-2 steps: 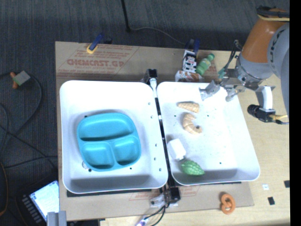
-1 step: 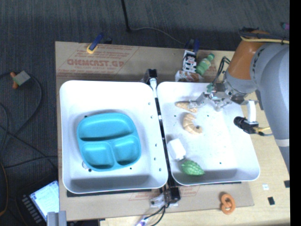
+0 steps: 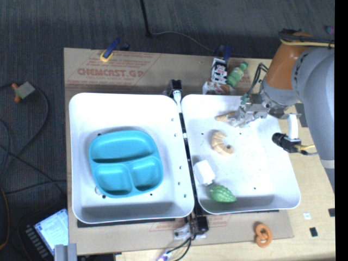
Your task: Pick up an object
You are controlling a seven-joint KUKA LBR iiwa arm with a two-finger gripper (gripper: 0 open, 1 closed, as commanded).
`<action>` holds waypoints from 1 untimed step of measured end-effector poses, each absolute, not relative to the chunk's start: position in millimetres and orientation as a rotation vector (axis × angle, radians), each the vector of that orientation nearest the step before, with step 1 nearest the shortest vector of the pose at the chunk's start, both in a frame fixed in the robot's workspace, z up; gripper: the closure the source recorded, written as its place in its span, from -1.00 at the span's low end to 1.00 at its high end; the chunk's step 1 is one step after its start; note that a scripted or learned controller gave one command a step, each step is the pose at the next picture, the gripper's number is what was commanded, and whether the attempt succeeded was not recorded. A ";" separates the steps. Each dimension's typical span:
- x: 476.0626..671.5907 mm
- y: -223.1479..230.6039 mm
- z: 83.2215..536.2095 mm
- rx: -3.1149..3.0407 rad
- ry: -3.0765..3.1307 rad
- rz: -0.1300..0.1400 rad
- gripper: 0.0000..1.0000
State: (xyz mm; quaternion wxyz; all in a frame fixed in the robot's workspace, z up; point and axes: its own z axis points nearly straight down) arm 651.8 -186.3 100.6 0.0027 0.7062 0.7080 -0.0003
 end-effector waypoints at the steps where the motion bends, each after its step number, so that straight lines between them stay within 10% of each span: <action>1: 669.4 -145.6 182.6 2.216 2.222 0.002 1.00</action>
